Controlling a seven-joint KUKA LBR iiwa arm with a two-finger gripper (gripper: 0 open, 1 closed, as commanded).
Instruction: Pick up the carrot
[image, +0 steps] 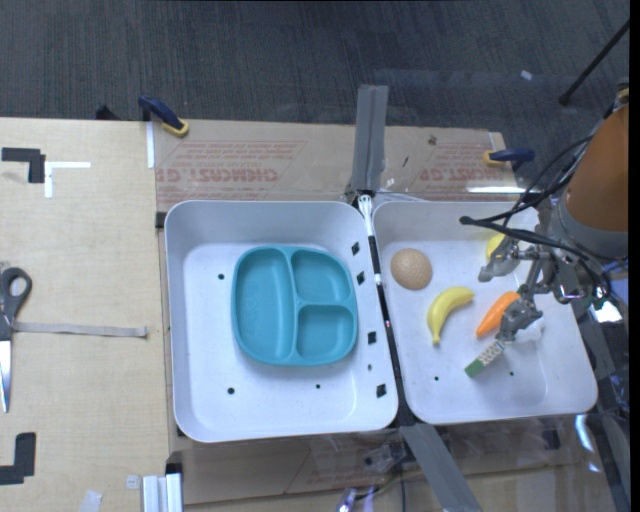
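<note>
Closing on the carrot (497, 313) beside the banana (447, 307).
I can't tell my gripper (520, 300) state; I'd centre over the carrot before squeezing.

Scissors (10, 330) cut by the left edge.

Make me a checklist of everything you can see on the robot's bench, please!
Surface: two white bins; left bin holds a teal divided plate, right bin holds the food.
Job's things: carrot lies in the right bin, right of the banana.
Clutter: a tan egg-like ball, a small green and white item, a yellow piece partly hidden by the arm.
Grippers: gripper sits right at the carrot; grip unclear.
Cables: black cables by the arm.
Surroundings: scissors, blue and yellow clamps, cardboard.
</note>
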